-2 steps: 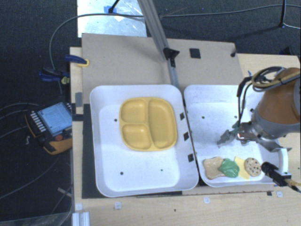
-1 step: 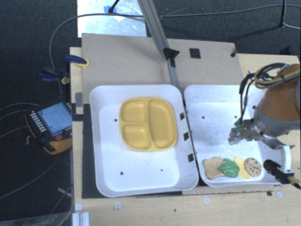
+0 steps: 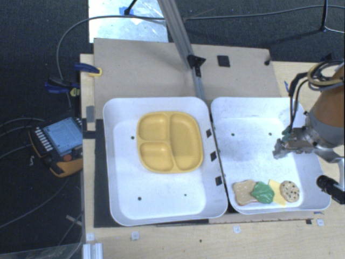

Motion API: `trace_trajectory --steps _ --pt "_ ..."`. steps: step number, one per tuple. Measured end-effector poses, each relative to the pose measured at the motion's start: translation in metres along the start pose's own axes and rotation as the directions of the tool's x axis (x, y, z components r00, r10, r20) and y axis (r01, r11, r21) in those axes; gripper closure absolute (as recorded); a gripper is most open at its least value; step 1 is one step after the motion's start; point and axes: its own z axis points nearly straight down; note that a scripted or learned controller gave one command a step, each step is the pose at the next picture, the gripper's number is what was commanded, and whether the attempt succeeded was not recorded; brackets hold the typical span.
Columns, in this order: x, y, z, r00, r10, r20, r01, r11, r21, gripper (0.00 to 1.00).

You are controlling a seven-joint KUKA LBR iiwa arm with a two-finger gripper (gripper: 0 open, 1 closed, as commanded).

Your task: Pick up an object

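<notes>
**A:** Plastic, all of it, by the look. In the right-hand shallow white bin (image 3: 253, 128), down at six o'clock against the near wall, lies a row of toy foods: a tan bread-slice shape (image 3: 243, 192), a crumpled green lettuce-like leaf (image 3: 263, 192), a thin yellow cheese-like slice (image 3: 277, 190) and a round speckled cookie (image 3: 290, 190).

**B:** And the two-finger gripper (image 3: 284, 145)?

**A:** At about three o'clock in that bin, above bare floor, well apart from the food row. I cannot tell from this slant how it is set; nothing visible is in it.

**B:** Which piece would you go for?

**A:** The cookie or the bread, I'd judge. Both should be light and stiff, perhaps slippery. They lie flat, so grip them across their edges. The leaf looks softer and may fold; the cheese slice seems too thin to catch, and the leaf overlaps it.

**B:** What gets in the way?

**A:** The pieces touch or overlap, so one finger may nudge a neighbour. They also sit close to the bin's near wall, leaving little room on that side. The left white bin (image 3: 118, 161) holds a yellow three-compartment tray (image 3: 169, 142), well apart. A grey pole (image 3: 175, 23) slants in from twelve o'clock, clear of the food.
</notes>
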Motion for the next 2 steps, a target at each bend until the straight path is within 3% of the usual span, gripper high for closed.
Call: trace_trajectory --steps 1,2 --pt "0.006 -0.003 -0.060 1.000 -0.005 0.000 0.005 1.000 -0.002 1.00" --pt "0.006 -0.002 -0.081 1.000 -0.005 -0.001 0.005 1.000 0.002 1.00"
